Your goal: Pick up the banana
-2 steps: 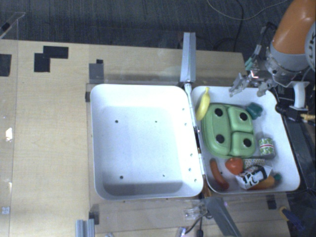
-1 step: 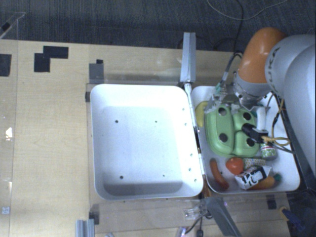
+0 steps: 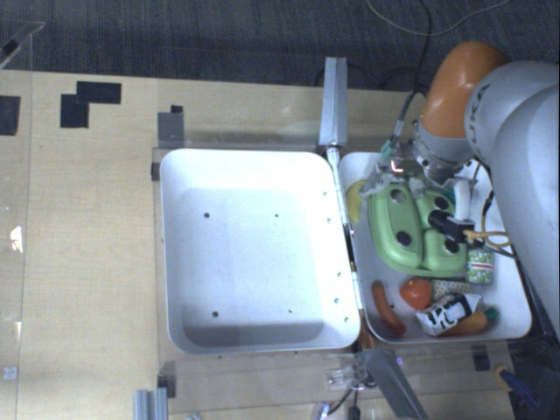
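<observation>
Banana (image 3: 353, 201) lies in the right bin (image 3: 523, 320), along its left wall, a pale yellow strip mostly covered by a green tray-like object (image 3: 404, 233) that lies just to its right; only a thin part of it shows, so its full length cannot be told. From the camera view, looking down at a slant, 2 white bins sit side by side on the wooden surface (image 3: 79, 261). The left bin (image 3: 254, 252) has a few small dark dots on its floor. In the right bin the green object has dark holes in its top and fills the middle. Below it, toward the near wall, lie a red sausage-shaped thing (image 3: 386, 308), a red round thing (image 3: 417, 292), a black and white item (image 3: 444, 313) and an orange carrot-like piece (image 3: 470, 324). A small labelled packet (image 3: 479, 266) rests beside the green object on its right. The grey arm (image 3: 516, 156) with its orange band (image 3: 459, 81) reaches in from the right, and the jaws hang over the upper part of the right bin, above the green object and just right of the banana; whether they are wide or narrow I cannot tell, and nothing can be seen between them. Black cable (image 3: 420, 24) loops on the dark floor behind the surface
</observation>
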Action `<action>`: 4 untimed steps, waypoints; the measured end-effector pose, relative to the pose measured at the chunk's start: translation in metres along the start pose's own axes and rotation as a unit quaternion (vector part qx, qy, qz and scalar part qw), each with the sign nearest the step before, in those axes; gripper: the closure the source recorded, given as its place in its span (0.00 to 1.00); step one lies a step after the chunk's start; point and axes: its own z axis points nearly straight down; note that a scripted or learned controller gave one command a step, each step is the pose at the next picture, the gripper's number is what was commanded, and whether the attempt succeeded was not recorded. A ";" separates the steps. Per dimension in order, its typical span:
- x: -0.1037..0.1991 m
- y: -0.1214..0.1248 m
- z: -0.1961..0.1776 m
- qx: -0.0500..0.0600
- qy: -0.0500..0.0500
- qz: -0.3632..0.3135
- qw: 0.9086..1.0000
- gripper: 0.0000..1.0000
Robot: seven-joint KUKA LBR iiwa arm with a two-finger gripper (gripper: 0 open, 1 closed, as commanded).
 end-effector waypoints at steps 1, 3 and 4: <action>0.001 0.001 0.002 -0.008 -0.009 -0.097 0.995 0.00; -0.005 -0.004 0.008 0.004 -0.002 -0.302 0.953 0.00; -0.008 -0.007 0.001 0.010 -0.001 -0.298 0.954 1.00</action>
